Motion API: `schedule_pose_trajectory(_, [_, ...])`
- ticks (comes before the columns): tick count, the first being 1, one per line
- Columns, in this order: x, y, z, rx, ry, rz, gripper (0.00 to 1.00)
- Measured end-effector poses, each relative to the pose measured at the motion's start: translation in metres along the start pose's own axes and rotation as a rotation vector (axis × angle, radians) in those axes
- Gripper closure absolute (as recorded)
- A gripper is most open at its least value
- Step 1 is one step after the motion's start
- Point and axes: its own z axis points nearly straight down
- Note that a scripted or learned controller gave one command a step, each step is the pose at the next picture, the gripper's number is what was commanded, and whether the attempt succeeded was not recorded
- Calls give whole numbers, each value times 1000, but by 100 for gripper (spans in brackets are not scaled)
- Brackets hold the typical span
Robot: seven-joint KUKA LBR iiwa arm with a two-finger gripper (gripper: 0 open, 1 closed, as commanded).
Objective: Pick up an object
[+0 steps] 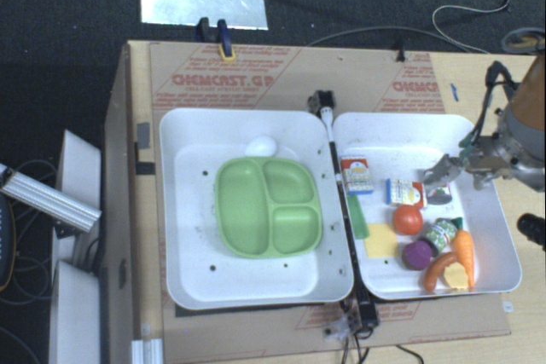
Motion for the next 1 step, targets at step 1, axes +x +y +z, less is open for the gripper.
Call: schedule_pose_trajectory(1, [15, 11, 170, -1, 0, 2, 0])
